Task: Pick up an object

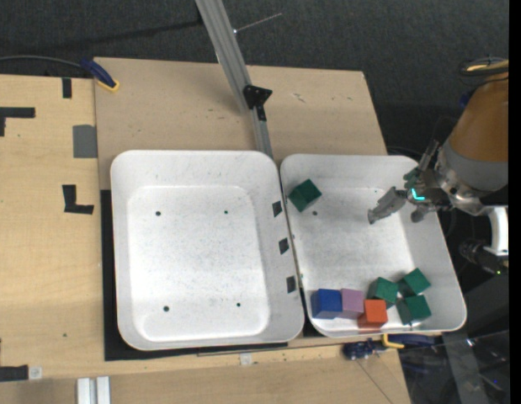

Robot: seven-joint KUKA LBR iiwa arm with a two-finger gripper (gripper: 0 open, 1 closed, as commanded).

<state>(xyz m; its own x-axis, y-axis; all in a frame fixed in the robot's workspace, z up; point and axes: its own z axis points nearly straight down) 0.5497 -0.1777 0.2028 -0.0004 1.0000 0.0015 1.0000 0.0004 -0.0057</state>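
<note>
Claw [401, 206] at the right of the frame, over the right bin [353, 168], fingers spread, pinching nothing. Lone green cube [305, 194] in that bin's upper left. Along its lower edge, clustered: blue cube [327, 301], purple cube [352, 300], orange cube [374, 311], three green cubes [401, 293]. Left bin [125, 225] alongside.

Speckled white plastic bins [125, 225] sit on a matt wooden bench [159, 99]

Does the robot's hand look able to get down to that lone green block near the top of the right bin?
Probably yes. The hand hovers over the right white bin, and the lone green block sits apart from the other blocks with bare floor around it, nothing lying between them.
</note>
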